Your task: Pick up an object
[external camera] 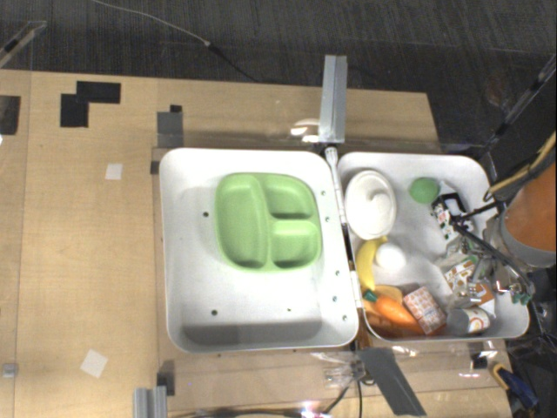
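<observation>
Camera view, nearest first: in the right white plastic bin, an orange carrot and a small red-and-white packet lie against the near wall. Just beyond them sit a yellow banana and a white egg-shaped ball. My gripper hangs over this bin's right side; I cannot tell its state. Farther back stand a white round bowl and a green ball. The left white bin holds a green divided plastic plate.

Two white bins sat on a wooden bench; a grey post stood behind their junction.
</observation>
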You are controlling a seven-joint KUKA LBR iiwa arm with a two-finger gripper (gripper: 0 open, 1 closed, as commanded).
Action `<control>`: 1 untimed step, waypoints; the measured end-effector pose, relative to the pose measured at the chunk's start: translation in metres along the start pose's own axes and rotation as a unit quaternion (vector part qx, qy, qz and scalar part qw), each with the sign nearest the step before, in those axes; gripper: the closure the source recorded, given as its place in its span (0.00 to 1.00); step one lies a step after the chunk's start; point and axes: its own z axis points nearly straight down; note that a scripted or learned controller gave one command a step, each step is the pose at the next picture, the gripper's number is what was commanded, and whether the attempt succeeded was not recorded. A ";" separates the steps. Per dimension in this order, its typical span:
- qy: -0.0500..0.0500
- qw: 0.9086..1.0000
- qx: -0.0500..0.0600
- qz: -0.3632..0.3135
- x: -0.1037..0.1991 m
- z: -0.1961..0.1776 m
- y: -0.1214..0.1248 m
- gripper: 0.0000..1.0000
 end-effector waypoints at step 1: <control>0.000 1.000 0.000 -0.005 0.000 0.000 0.000 0.00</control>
